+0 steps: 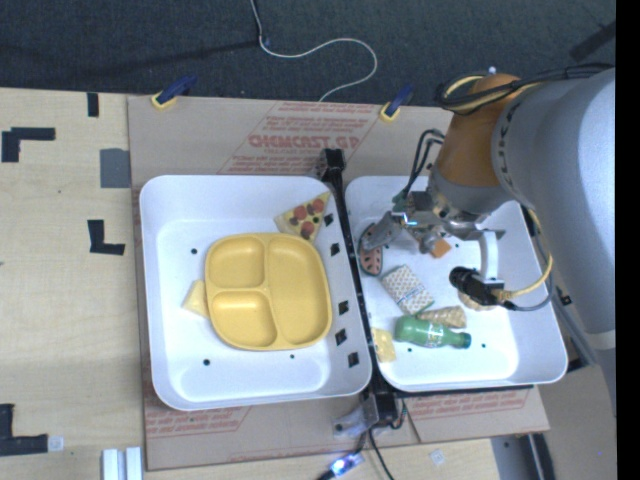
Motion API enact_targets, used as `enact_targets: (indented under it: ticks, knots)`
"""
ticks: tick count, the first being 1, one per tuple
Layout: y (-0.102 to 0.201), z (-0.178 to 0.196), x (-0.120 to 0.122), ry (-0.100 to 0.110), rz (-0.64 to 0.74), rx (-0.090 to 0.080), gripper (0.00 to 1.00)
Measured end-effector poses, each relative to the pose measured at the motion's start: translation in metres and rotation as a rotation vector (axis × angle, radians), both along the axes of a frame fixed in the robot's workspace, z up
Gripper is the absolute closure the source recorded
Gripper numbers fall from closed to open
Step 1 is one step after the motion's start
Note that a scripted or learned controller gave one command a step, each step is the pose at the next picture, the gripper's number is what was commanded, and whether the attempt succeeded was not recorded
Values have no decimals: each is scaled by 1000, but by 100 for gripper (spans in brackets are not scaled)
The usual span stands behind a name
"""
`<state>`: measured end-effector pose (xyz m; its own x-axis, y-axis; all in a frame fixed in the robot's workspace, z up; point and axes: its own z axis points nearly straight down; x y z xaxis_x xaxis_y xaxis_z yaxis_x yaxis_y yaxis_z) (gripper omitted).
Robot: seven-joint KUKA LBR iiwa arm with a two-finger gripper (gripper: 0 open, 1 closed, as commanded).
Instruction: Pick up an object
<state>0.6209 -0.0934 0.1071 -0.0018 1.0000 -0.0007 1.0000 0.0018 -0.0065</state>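
- Two white bins sit side by side on cardboard (pixel 290 143): left bin (pixel 170 368) and right bin (pixel 500 360).
- Red print on the cardboard above the bins seems to read "CHEMCAST". The smaller lines below it are too small to read.
- One green bottle (pixel 432 332) lies on its side in the right bin. It has a pale label whose text is not legible.
- Left bin count: one yellow plate (pixel 268 290) with three compartments, one pizza slice (pixel 305 216) at the far right corner, and one yellow wedge (pixel 193 296) partly under the plate's left edge.
- Right bin count: one bottle, one checked block (pixel 407 286), one tan piece (pixel 452 317) touching the bottle, one yellow piece (pixel 383 345) at the near left corner, one orange bit (pixel 440 250) and one brown piece (pixel 370 260).
- Gripper (pixel 378 238) is low in the right bin, near the wall shared with the left bin. Whether it is apart or together cannot be told.
- Brown piece lies just beside the gripper, against that wall.
- Bare floor: near strip of the left bin and near right corner of the right bin.
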Motion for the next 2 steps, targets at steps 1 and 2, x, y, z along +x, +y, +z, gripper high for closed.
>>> enact_targets:
  ticks: [1, 2]
  knots:
    - [1, -24, -1, -3, 1, -1, 0]
    - [2, -13, 0, -5, 1, 0, 100]
